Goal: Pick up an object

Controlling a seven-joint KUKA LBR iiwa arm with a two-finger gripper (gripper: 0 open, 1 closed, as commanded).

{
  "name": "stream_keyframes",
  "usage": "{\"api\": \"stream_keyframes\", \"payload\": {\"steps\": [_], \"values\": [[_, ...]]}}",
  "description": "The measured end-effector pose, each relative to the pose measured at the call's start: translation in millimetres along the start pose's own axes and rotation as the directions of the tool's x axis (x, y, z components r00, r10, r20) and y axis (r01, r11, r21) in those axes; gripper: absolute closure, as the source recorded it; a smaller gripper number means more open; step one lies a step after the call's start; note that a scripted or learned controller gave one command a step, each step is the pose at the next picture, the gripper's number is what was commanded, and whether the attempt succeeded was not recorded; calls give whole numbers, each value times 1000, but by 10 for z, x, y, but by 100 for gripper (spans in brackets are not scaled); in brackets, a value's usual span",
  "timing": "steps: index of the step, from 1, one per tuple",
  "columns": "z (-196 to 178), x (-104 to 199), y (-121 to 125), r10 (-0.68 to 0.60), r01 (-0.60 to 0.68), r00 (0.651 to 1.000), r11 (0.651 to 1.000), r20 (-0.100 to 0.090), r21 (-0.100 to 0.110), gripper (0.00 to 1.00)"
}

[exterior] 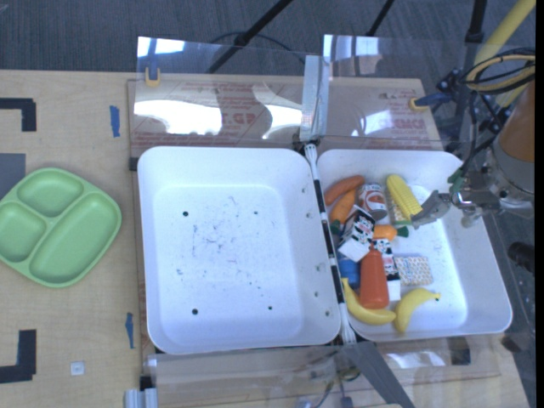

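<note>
The right bin (476, 253) holds a pile of small objects along its left side. Among them are an orange carrot (343, 188), a yellow corn cob (401, 196), a small can (372, 200), an orange bottle (372, 279) and a yellow banana (401, 306). My gripper (442, 218) hangs over the right half of this bin, just right of the corn cob. It is open with nothing between its fingers, and one grey finger (427, 208) slants down to the left toward the corn.
The left bin (229, 245) lies beside the right one, sharing a middle wall. A green divided plate (58, 225) rests on the bench at far left. Clear plastic panels (221, 92) stand behind the bins. Cables and stands crowd the upper right.
</note>
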State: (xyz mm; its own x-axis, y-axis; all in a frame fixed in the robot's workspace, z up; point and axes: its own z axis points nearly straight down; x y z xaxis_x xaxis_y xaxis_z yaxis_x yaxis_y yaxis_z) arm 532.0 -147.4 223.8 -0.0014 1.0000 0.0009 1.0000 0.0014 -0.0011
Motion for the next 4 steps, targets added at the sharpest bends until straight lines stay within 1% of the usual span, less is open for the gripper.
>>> {"api": "stream_keyframes", "payload": {"steps": [1, 2, 3, 4], "values": [[703, -3, 669, -136, 136, 991, 991, 3, -4, 0], [1371, -400, 1005, -178, 179, 984, 984, 4, -7, 0], [1027, -481, 1361, -31, 31, 1000, 999, 4, -6, 0], [1269, -525, 1389, -107, 107, 994, 994, -9, 0, 0]]}}
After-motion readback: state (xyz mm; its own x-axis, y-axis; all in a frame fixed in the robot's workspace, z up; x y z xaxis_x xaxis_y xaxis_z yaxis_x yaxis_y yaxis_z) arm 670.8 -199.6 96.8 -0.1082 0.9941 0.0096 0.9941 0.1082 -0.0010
